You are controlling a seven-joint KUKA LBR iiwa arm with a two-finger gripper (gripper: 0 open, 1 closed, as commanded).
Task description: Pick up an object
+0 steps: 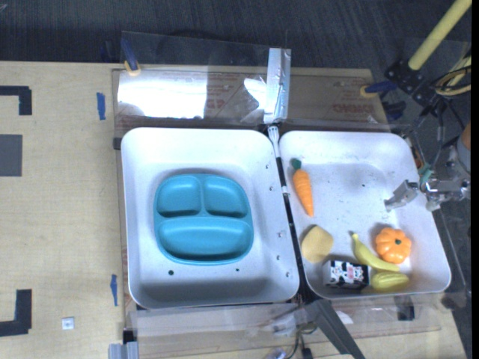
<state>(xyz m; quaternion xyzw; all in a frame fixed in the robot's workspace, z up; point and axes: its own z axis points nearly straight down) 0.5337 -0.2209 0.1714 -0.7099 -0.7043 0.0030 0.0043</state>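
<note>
The right white bin (352, 155) holds several toys. An orange carrot (302, 188) with a green top lies near its left wall. A pale yellow lump (316, 242) sits below the carrot. A small black-and-white box (346, 274) lies at the front. A yellow banana (370, 253) lies beside an orange pumpkin (394, 244), with a yellow-green fruit (389, 280) below them. My gripper (401, 195) hangs at the bin's right side, just above the pumpkin and apart from it, with nothing seen in it.
The left white bin (142, 155) carries a blue divided plate (203, 218). A clear plastic panel (194, 88) stands behind the bins. Cables and a yellow pole (441, 25) crowd the upper right. Bare bin floor lies between the carrot and my gripper.
</note>
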